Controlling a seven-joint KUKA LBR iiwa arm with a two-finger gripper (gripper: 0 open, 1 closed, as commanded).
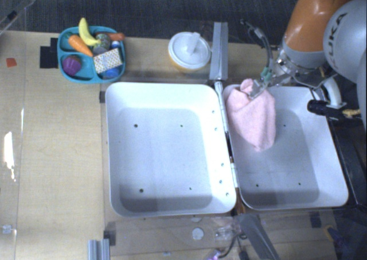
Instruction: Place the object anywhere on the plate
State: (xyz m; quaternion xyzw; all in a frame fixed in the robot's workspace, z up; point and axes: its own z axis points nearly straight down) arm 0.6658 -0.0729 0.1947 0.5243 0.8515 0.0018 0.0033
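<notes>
A: What was seen nearest the camera?

B: Two shallow white bins were seen side by side, the left bin (166,150) and the right bin (292,161), both smooth, hard-looking, with rounded corners and small dark dots on their floors.

A: And where was the task's thing found?

B: A pink cloth (252,116) was seen over the upper left of the right bin, hanging in a limp, folded drape. Its top corner was bunched up and pinched at the gripper (262,85), so the claw was judged to be clenched on that corner (the fingertips themselves were small and partly hidden by the fabric).

A: How was it expected to handle?

B: It was judged light, soft and floppy, with a fuzzy, non-slip surface and nothing fragile about it. A pinch at a corner or a raised fold was thought the sensible hold, though sagging and swinging were to be expected when carried.

A: And farther back?

B: A round white plate with a yellow rim (189,51) was seen beyond the bins, well apart from the cloth. To its left, a blue sectioned tray (90,52) of glossy toy food, a banana and a carrot among it, was noted.
</notes>
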